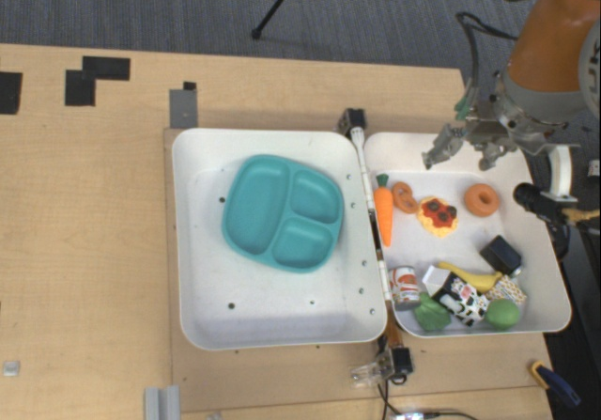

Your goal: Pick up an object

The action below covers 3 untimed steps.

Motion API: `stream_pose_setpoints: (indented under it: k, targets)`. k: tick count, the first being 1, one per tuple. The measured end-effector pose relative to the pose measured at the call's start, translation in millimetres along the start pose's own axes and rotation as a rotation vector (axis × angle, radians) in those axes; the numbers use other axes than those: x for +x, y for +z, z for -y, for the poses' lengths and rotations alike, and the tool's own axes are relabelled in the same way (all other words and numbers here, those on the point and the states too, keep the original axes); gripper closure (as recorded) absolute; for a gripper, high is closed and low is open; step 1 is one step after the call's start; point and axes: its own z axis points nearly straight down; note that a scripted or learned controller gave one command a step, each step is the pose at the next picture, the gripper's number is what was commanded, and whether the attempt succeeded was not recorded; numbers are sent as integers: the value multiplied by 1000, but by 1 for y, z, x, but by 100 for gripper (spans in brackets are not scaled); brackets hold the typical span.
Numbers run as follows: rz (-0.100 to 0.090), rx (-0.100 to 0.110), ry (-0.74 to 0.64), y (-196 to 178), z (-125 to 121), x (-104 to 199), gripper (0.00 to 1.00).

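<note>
Hanging above the right bin (545,249), the gripper (463,149) has its fingers spread apart, holding nothing. Toys crowd together at that bin's near edge, hard to separate. A doughnut (482,200) lies just below the fingers.

From my remote seat, the grey robot arm with its orange band (556,33) runs off the frame's top and right edges. In the right white bin (556,263), I cannot sort out the crowded pile at the near edge: a black-and-white patterned toy (462,300) overlaps the yellow banana (467,275). The label on the small red-and-white can (406,286) is too small to read.
</note>
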Motion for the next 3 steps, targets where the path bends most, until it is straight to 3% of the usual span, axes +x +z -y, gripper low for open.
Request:
stream_pose_setpoints:
  k: [1,2,3]
  targets:
    - [0,2,3,55,94,-27,0]
    - [1,-5,3,163,112,-66,0]
    - [2,-12,3,151,110,-66,100]
